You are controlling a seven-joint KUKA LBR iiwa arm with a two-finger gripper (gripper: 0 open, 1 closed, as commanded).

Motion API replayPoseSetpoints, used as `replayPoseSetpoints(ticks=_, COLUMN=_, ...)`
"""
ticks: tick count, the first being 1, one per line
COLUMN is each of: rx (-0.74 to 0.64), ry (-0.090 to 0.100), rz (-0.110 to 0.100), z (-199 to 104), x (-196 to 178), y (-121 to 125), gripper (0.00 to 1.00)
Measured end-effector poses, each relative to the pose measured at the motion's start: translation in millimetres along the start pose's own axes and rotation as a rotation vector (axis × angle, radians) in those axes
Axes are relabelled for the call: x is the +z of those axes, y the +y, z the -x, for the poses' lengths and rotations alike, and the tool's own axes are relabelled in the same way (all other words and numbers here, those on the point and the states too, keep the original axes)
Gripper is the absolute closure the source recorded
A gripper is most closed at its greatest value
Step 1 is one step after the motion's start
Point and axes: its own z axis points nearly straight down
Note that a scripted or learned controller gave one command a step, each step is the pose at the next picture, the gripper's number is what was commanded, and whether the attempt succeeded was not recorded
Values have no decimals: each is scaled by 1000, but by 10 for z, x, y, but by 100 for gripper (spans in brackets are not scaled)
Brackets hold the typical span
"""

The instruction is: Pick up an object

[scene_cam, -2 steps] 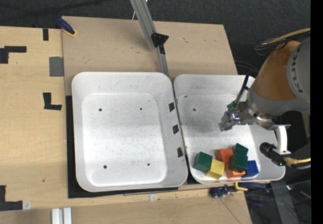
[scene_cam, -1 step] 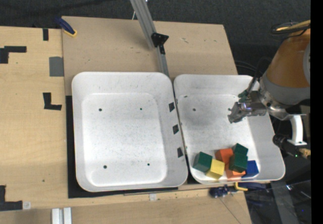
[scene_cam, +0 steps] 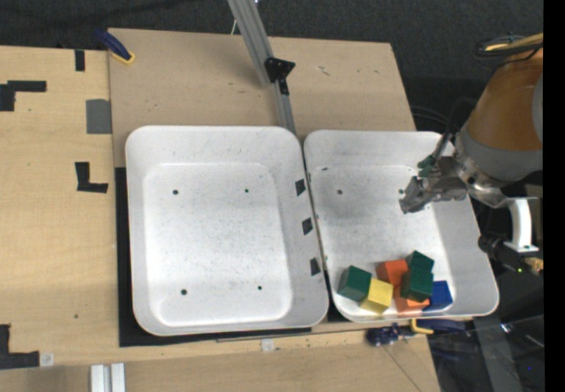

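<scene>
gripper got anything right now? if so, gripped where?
Nothing held. The gripper is over the right bin, apart from the blocks, which sit clustered near that bin's lower edge, with no object at its tip.

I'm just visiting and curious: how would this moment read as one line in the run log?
task: pick up an object | gripper: above right bin, away from blocks | blocks: clustered at bin's near edge | pick: not yet done

even overhead light, bins [scene_cam: 221, 147] bright w/ mild glare, soft shadows only. far bg dark. slight blur on arm [scene_cam: 508, 121] at right, rest sharp.
</scene>
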Motion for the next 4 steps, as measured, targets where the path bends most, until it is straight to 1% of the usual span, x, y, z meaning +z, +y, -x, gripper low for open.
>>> replayPoseSetpoints(ticks=1, rx=-6, ry=2, rz=1, z=-520, x=-116, y=233, gripper=100)
replayPoseSetpoints(ticks=2, rx=-5, ry=1, rz=-1, z=-1027, x=-18, y=506, gripper=100)
replayPoseSetpoints(ticks=3, rx=-5, ry=1, rz=2, z=-1480, x=-91, y=833, gripper=100)
replayPoseSetpoints(ticks=4, rx=-4, ry=1, rz=0, z=-1967, x=-8, y=1081, gripper=100)
